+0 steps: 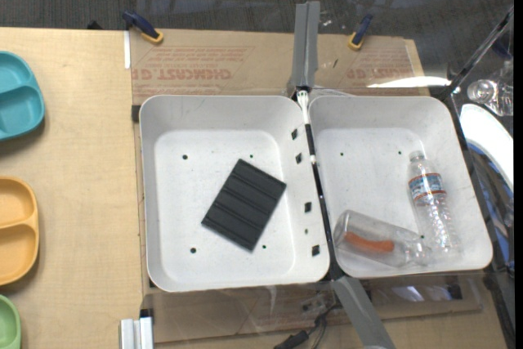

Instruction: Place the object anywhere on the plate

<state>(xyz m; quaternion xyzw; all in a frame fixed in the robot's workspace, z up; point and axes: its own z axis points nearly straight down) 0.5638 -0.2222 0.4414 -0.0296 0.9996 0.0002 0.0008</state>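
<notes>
Two things lie in the right bin point(384, 100), my arm's side: the water bottle point(430, 208), long axis running far to near, and a clear tumbler point(377, 239) tipped over at its near end; my gripper's state I cannot tell.
</notes>
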